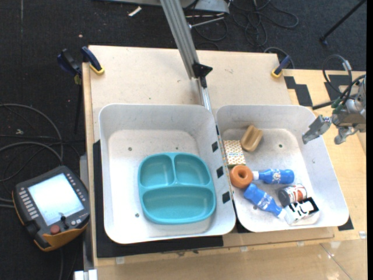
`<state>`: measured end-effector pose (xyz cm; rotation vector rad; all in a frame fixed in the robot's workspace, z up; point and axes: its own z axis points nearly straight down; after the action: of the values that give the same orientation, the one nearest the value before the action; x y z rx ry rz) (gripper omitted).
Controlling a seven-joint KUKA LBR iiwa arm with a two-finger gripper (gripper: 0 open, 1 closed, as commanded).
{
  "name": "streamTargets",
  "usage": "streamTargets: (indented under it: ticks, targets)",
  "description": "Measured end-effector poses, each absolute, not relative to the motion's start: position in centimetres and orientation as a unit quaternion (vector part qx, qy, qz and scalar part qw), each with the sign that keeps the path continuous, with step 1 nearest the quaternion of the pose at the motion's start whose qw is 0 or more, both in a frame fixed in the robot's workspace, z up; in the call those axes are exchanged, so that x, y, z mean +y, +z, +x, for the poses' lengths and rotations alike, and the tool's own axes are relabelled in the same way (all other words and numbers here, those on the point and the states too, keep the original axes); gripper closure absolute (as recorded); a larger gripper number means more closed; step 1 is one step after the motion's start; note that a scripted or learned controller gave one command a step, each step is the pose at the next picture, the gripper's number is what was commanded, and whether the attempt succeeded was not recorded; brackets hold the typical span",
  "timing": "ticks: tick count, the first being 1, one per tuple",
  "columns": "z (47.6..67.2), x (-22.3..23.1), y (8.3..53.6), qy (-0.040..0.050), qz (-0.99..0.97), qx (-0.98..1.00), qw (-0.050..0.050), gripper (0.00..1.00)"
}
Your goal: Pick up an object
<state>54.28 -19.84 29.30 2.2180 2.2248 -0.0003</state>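
gripper (330, 128): right edge of frame, over the right bin's upper right rim; two fingers spread wide, nothing between them
arm: barely in, far right edge, mid height
right bin (326, 174): right half of frame, holds all the small objects
tan block (252, 137): upper middle of right bin, tilted
patterned card (233, 152): just left and below the tan block, near the bin's left wall
orange ring (240, 175): left centre of right bin, below the card
blue bottle (275, 177): lying flat, just right of the ring
blue object (260, 198): below the ring, lying diagonally
red-white can (294, 194): lower right of bin, beside the blue object
black-white item (303, 209): touching the can, lowest in bin
left bin (116, 156): centre left of frame
teal tray (175, 188): three compartments, sits in left bin
pendant (51, 206): lower left of frame, on floor
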Motion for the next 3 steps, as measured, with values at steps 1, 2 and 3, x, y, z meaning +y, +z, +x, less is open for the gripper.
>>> streamTargets:
  ticks: [1, 2, 3]
  targets:
    - [54.3, -19.8, 29.3, -0.0001, 0.706, 0.708, 0.000, 0.00]
    - [54.5, -18.9, 24.3, -0.0014, 0.706, 0.708, -0.002, 0.00]
    - [55.3, -18.7, 19.6, -0.0014, 0.707, 0.708, -0.002, 0.00]
